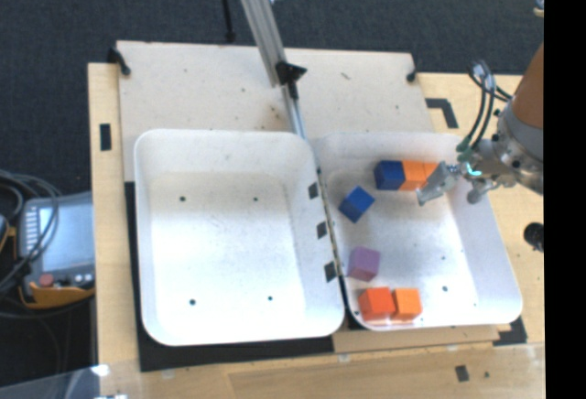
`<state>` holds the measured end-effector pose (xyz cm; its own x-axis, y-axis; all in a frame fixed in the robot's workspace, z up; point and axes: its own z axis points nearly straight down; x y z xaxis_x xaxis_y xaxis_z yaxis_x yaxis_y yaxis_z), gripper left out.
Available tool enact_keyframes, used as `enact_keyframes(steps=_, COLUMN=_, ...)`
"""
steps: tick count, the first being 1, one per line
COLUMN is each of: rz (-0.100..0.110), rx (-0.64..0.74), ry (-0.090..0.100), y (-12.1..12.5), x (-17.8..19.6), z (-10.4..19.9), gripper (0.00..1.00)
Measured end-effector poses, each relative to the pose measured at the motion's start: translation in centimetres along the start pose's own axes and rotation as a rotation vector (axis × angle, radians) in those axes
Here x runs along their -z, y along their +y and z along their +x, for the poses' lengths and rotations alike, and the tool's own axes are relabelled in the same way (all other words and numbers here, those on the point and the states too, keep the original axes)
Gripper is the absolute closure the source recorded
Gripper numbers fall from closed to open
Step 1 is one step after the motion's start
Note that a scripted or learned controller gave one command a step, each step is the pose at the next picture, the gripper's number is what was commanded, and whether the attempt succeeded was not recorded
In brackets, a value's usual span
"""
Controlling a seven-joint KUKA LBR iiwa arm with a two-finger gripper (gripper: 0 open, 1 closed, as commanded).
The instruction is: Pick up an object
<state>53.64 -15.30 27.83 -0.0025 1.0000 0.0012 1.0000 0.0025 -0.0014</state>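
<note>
Jaws first: mine look parted, two grey fingers (433, 191) splayed with a gap between them and nothing caught in that gap, so as far as I can judge the pick has not happened yet. My gripper (453, 185) hangs over the right bin (485, 251), toward its far right side, with the wrist and cabling trailing off to my right. Nearest to my fingertips is an orange cube (421, 174), touching or all but touching my left finger on its outer side rather than sitting between the two; I cannot tell whether there is true contact. Pressed against that cube's far side from me is a dark blue cube (389, 175), the pair standing flush together. A little farther out and lower lies a second blue cube (357, 203), turned at an angle and standing alone. Beyond that, well apart from my jaws, is a purple cube (363, 263) close to the wall shared with the left bin (229, 237), and farthest of all two more orange blocks (389, 303) sit side by side against the near rim. I judge the whole task still ahead: line up over one cube, most likely the orange one beside me, descend, close, and lift.
</note>
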Motion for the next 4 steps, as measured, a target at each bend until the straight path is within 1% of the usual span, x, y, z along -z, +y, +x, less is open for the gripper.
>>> enact_keyframes(steps=1, rz=-0.003, rx=-0.001, ry=-0.001, y=0.1, x=0.1, z=0.0, gripper=0.00)
enact_keyframes(steps=2, rz=0.002, rx=-0.004, ry=-0.002, y=-0.8, x=-5.4, z=0.3, gripper=0.00)
enact_keyframes(steps=3, rz=0.003, rx=-0.005, ry=-0.002, y=-0.6, x=-10.3, z=-0.8, gripper=0.00)
enact_keyframes(steps=4, rz=0.004, rx=-0.005, ry=-0.002, y=-0.1, x=-16.2, z=-1.3, gripper=0.00)
